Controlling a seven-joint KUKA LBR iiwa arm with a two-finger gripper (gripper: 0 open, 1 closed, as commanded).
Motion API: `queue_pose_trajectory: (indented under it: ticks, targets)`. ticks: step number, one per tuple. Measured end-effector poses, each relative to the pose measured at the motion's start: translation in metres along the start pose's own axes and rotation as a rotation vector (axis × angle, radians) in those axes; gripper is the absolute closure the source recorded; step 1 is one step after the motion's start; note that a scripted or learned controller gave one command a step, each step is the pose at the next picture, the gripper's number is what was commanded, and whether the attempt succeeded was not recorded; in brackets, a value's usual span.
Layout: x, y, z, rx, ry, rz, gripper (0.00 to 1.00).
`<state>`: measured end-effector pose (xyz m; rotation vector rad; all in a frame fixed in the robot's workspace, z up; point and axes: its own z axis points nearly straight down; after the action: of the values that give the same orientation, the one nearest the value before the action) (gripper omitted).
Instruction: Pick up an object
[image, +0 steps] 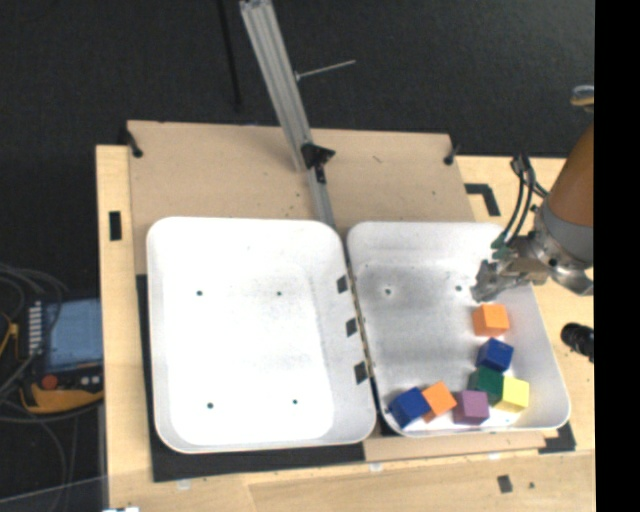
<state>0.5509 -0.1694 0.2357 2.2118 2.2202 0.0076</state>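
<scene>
My gripper (487, 283) hangs over the right bin (420, 250), whether apart or together I cannot tell, nothing seen in it; orange cube (490, 319) lies just beside it at 6 o'clock, nearest target.

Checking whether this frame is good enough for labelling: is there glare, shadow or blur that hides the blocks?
Camera view: even light, no hard glare; the right bin has grey smudging on its floor; the gripper is slightly soft; the blocks, such as the orange one, are small but clearly coloured.
</scene>
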Motion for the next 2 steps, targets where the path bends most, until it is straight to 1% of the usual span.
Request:
queue_pose_trajectory:
  ticks: [1,2]
  targets:
    - [-0.001,0.002,-0.028,0.004,0.001,-0.001,1.00]
    - [0.046,0.012,-0.034,0.005,0.003,-0.004,1.00]
